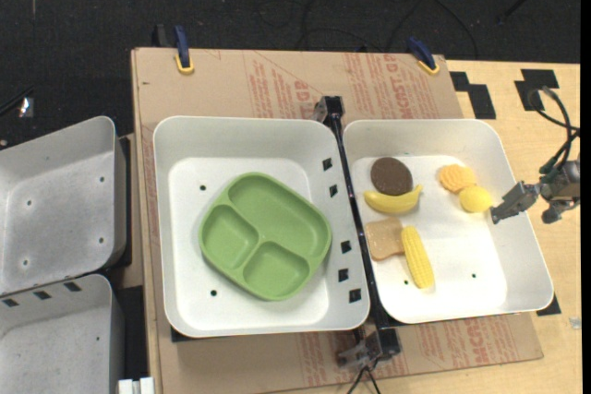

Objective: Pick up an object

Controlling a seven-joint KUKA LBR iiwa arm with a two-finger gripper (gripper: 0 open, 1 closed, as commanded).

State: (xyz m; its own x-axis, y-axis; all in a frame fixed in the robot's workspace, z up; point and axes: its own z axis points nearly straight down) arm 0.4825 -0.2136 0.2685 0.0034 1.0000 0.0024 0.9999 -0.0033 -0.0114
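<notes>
Lemon (475,199) just left of hand (513,200).

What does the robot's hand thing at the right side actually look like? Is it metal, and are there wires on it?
What shows at the right bin's edge is the small grey metal gripper, dark and angular, tapering to a blunt tip. Behind it sits a chunkier grey block with a small green spot. Thin black cables loop above it. It is too small and blurred to make out markings.
</notes>
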